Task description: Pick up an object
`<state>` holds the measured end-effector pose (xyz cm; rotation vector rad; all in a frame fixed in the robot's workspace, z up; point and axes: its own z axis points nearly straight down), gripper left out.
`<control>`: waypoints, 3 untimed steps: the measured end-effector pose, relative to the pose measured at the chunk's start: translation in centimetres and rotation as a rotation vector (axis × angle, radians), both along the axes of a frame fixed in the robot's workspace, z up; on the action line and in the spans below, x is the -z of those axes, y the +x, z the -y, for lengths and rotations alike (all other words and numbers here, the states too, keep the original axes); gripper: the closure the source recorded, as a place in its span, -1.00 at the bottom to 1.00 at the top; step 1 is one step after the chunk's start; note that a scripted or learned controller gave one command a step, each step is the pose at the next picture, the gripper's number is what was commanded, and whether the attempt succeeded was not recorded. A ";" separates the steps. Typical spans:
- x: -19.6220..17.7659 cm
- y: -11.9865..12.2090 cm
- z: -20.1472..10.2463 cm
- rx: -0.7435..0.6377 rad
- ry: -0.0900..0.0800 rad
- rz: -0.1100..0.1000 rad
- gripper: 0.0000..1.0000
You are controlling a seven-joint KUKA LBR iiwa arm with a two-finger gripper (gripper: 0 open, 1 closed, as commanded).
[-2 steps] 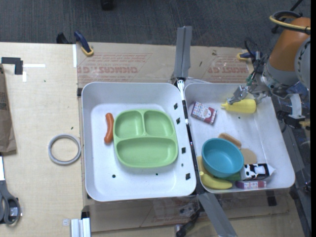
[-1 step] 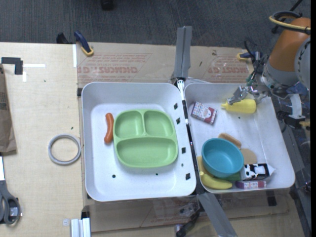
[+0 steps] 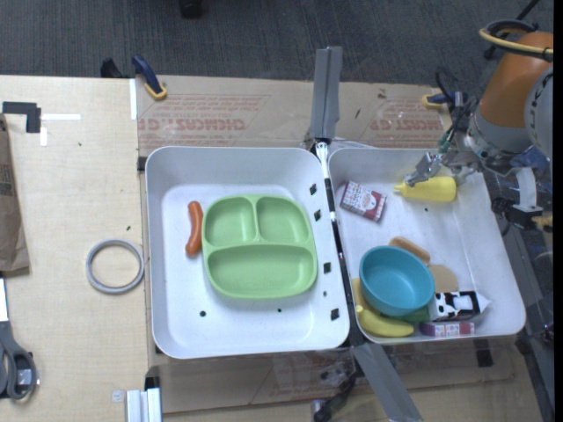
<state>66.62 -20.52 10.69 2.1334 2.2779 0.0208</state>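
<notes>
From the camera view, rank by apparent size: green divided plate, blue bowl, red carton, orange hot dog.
1. green divided plate
2. blue bowl
3. and 4. red carton and orange hot dog: the two look close in size, so I won't rank them.

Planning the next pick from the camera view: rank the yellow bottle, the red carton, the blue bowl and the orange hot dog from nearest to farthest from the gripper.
From the gripper at the right bin's far corner:
1. Yellow bottle, just under the gripper.
2. Red carton, right bin, by the divider.
3. Blue bowl, right bin, near side.
4. Orange hot dog, left bin, left of the green tray.
</notes>
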 end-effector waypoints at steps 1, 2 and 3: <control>0.0 -1.0 -0.2 -0.056 -0.007 0.001 -1.00; 0.1 -0.4 -0.1 -0.064 -0.004 -0.001 -1.00; 0.1 -0.4 0.4 -0.098 0.002 -0.001 -1.00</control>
